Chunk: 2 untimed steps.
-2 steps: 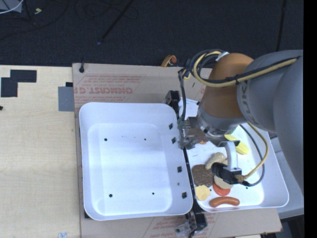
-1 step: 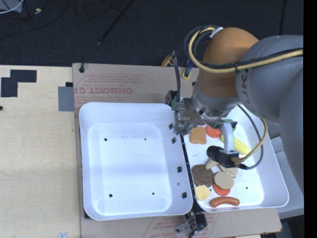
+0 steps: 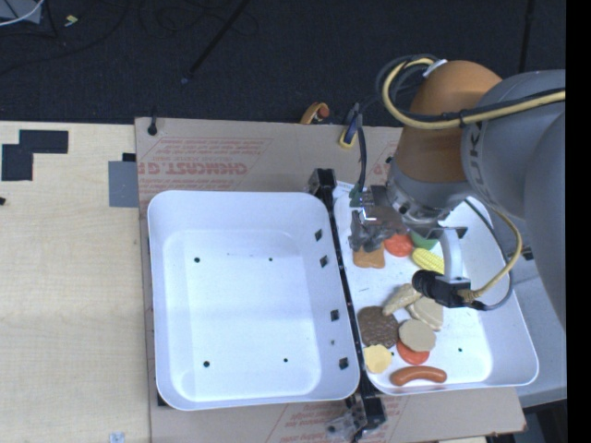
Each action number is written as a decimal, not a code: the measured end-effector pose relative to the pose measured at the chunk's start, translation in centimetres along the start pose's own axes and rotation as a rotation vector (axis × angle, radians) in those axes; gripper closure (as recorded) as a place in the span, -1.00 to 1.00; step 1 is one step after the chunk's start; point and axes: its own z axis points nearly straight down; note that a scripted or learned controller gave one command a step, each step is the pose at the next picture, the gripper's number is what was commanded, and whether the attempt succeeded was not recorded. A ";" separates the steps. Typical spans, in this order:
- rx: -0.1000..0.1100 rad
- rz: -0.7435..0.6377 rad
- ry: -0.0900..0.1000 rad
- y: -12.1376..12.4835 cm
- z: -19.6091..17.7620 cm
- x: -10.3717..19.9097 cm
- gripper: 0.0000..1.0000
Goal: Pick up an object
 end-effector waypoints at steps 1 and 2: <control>0.003 -0.001 0.002 -3.3 3.3 -3.2 1.00; -0.007 -0.016 0.006 3.6 3.0 7.5 1.00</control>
